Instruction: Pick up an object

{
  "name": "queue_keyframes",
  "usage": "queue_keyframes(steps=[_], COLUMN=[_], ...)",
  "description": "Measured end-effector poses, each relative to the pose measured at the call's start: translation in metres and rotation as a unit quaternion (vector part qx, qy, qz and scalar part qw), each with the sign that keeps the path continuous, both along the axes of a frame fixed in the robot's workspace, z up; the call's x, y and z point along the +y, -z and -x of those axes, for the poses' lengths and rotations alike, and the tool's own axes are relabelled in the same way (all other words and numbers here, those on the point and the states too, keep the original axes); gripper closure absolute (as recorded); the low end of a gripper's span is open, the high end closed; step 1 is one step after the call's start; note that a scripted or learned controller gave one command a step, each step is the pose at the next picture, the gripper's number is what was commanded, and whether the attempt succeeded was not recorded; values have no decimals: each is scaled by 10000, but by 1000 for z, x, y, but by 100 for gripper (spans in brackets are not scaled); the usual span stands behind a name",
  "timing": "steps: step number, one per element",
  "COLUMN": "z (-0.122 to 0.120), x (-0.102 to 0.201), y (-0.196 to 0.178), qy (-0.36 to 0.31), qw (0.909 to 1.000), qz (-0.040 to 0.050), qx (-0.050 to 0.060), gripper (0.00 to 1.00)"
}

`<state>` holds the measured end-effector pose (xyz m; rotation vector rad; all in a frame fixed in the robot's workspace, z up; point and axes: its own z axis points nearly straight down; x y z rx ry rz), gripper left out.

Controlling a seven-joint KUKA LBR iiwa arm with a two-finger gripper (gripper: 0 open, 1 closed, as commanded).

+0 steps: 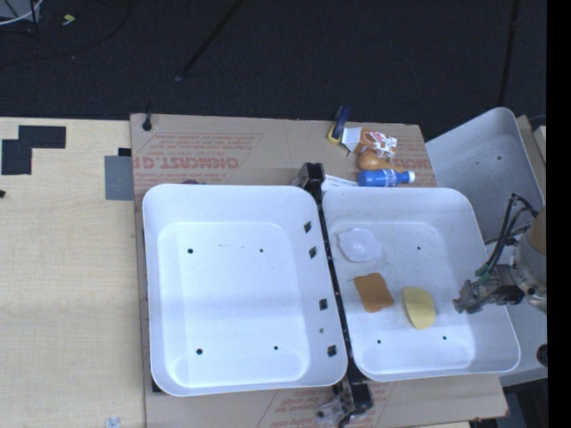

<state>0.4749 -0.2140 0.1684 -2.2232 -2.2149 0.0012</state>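
Two white bins lie side by side. Three things rest in the right bin (pixel 486 234): an orange-brown block (pixel 373 292) near its left side, a yellow oval piece (pixel 419 308) just to the right of the block, and a pale clear round lid-like thing (pixel 358 244) farther back. My gripper (pixel 470 300) hangs at the right bin's right edge, about a hand's width right of the yellow piece, with nothing visibly between its fingers. Its fingers are small and dark against the rim.
The left bin (pixel 165 212) sits left of a black hinge strip (pixel 323 275). Behind the right bin, on the cardboard, lie a blue bottle (pixel 384 178), an orange toy (pixel 373 160), a red-white packet (pixel 380 141) and a blue-yellow tool (pixel 338 125). A grey panel (pixel 486 154) stands at the right.
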Motion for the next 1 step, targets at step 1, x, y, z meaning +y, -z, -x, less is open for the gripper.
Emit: queue_keyframes(steps=[1], z=[0], x=[0], y=[-2], qy=[4], qw=[10000], qz=[2], qx=[-8], gripper=[100])
